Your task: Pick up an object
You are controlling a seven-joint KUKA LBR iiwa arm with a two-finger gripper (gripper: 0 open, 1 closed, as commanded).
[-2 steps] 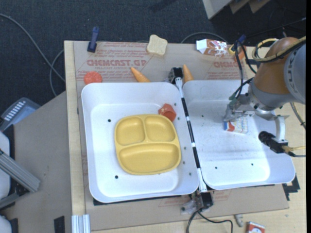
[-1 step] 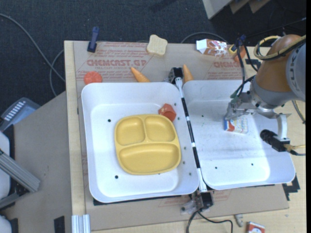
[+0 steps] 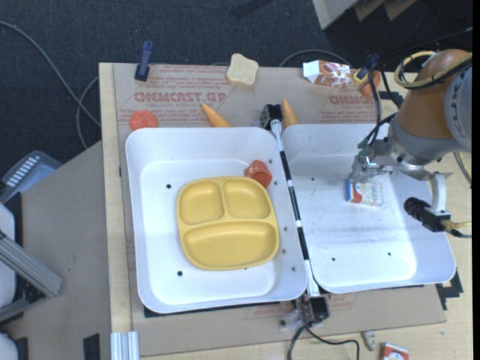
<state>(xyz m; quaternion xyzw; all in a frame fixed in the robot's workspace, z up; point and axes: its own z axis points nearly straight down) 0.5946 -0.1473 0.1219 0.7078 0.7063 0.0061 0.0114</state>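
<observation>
Lying along the bench's far edge, from left to right, are a blue clip [image 3: 142, 58], a red round piece [image 3: 143, 119] just outside the left bin's far-left corner, an orange carrot-shaped piece [image 3: 216, 116], a slice of toy bread [image 3: 242, 69], a second orange piece [image 3: 289, 114] beside the black clamp [image 3: 270, 115] at the seam between the bins, and a small white and orange carton [image 3: 327, 72]. The left bin [image 3: 150, 223] holds a yellow divided plate [image 3: 226, 223] near its middle, and a small red object [image 3: 259, 172] sits just beyond the plate's far-right corner, close to the bin's right wall. The right bin [image 3: 375, 265] carries a small white packet with red and blue print [image 3: 364, 192], lying flat in the far half of the bin, right of its middle. The gripper [image 3: 367, 163] hangs directly over the far edge of that packet, at or just above it; whether it touches cannot be told, and whether the pincer is spread or closed cannot be made out from this slant. The grey arm [image 3: 424, 137] with its orange band [image 3: 435, 88] reaches in over the right bin's far-right corner, and black cables [image 3: 431, 217] trail along the bin's right wall.
</observation>
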